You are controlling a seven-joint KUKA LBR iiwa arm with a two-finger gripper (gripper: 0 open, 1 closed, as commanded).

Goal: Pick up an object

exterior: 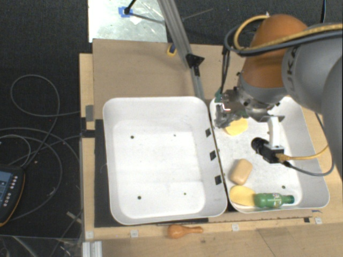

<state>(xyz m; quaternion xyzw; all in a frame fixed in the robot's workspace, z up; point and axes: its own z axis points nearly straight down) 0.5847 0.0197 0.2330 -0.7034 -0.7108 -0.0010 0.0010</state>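
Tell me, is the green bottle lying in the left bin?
No, the green bottle lies on its side in the right bin, near its front edge, beside a yellow object.

There are 2 white bins: the left bin (161, 159) and the right bin (313, 159). The right bin holds 1 green bottle (273, 199), 1 tan block (241, 171) and 2 yellow pieces (237, 127) (241, 195). 1 orange-brown, pear-shaped object (184, 230) lies on the bench (144, 68) in front of the bins.
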